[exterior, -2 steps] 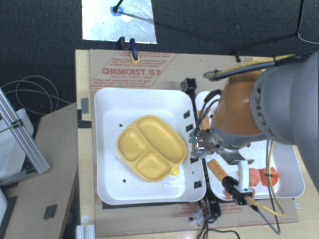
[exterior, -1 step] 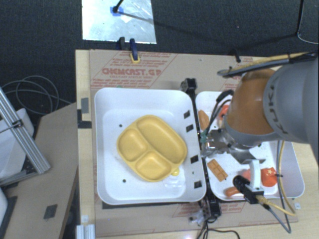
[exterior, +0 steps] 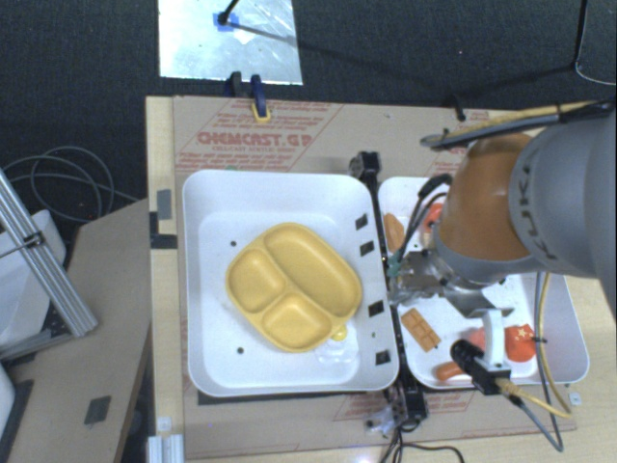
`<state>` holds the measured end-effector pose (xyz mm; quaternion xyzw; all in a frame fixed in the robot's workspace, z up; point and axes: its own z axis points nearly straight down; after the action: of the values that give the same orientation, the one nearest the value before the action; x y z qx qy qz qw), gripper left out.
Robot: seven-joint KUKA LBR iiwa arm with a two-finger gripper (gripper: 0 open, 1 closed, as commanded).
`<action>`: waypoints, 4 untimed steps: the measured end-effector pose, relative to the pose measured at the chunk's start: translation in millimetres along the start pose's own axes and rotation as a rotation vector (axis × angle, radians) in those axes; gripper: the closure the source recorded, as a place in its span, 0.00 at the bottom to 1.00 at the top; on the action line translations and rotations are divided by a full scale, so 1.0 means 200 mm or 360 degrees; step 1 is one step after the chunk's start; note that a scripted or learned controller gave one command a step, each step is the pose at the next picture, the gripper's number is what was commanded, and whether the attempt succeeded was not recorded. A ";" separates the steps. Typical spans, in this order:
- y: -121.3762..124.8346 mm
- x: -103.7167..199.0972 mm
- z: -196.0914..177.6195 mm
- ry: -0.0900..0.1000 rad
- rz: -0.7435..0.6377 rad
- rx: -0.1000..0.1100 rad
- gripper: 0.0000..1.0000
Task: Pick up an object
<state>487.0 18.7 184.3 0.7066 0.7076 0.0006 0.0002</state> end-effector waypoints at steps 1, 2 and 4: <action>0.00 0.01 0.00 0.0000 -0.0001 0.0000 1.00; 0.00 0.02 0.00 0.0000 -0.0004 0.0000 1.00; 0.00 -0.08 0.00 -0.0001 0.0003 -0.0001 1.00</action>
<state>487.1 1.9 184.4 0.7073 0.7069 0.0005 0.0005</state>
